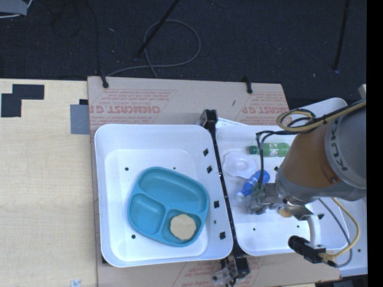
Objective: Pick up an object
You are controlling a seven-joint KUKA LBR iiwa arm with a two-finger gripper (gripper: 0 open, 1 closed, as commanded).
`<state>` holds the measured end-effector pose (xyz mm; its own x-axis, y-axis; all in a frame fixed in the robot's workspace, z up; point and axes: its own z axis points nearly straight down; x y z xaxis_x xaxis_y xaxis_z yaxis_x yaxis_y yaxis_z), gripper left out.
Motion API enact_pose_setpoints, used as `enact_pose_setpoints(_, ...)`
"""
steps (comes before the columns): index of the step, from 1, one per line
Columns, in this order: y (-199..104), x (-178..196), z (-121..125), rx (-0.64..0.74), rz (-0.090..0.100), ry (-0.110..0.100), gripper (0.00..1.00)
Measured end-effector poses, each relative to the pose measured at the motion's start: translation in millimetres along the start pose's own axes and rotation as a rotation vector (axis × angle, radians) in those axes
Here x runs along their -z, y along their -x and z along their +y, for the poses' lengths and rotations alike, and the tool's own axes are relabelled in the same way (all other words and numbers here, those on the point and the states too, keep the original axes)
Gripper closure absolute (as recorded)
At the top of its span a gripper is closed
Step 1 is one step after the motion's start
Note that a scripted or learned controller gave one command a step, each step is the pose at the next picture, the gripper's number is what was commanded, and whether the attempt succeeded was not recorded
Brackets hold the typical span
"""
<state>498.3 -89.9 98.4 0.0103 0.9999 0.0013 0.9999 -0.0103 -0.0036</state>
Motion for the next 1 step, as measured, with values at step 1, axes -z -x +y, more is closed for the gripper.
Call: enact_pose_setpoints(1,-9.9,51.7,-2.0,0.012,0.0,0.004,1.0)
